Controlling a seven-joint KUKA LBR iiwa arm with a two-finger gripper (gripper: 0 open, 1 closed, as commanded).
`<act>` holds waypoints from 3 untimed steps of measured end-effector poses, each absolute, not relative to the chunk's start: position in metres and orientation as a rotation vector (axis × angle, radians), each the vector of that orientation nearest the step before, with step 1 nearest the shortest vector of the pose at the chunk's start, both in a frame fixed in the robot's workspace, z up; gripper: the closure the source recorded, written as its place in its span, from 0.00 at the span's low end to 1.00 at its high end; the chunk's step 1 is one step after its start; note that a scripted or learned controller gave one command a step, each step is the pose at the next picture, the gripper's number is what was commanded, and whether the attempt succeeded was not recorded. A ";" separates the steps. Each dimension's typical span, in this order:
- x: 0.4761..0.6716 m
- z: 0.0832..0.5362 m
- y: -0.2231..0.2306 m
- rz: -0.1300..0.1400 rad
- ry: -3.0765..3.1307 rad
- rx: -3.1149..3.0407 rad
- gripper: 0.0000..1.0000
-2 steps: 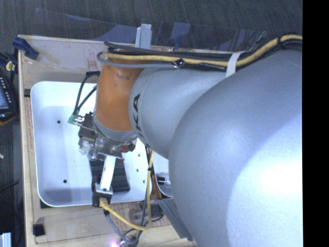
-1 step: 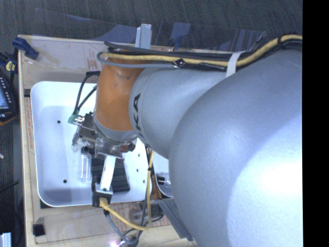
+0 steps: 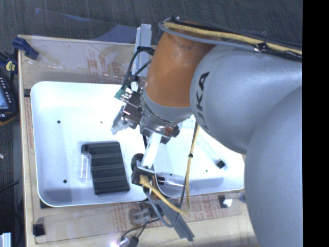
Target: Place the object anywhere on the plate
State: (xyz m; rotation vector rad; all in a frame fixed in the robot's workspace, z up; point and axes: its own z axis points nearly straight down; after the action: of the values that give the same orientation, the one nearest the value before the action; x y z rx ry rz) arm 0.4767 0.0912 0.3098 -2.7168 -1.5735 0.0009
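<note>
The tool (image 3: pixel 119 123) hangs over the middle of the left bin (image 3: pixel 56 99), which sits on the counter (image 3: pixel 72 55). It is above and a little to the right of the black ribbed slab (image 3: pixel 108 168), and apart from it. The arm (image 3: pixel 231 102) covers much of the tool from above, so I cannot tell how far open it is, and I see nothing held in it. The slab lies flat on the bin floor, near the wall at the bottom of the view. A small clear tube (image 3: pixel 84 168) lies along its left edge, touching it or just beside it. I take the slab for the object of the task, though that is a judgement, and I cannot tell which thing is the plate. The slab looks stiff, not fragile and of middling weight, and its matt finish suggests moulded plastic or rubber. The ridges across its top should resist slipping, but lying flat it offers little to pinch from above. The likeliest hold is across its narrower width at mid-length, so that it lifts level. The risk there is catching or knocking the tube on the left side.
</note>
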 end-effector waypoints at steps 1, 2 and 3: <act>0.481 0.172 0.152 0.014 -1.588 -2.708 0.00; 0.482 0.181 0.152 0.019 -1.596 -2.703 1.00; 0.505 0.237 0.063 0.004 -1.537 -2.736 1.00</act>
State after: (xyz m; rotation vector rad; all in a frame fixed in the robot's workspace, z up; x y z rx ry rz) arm 0.5050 0.0631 0.2368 -2.7363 -1.5373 0.0039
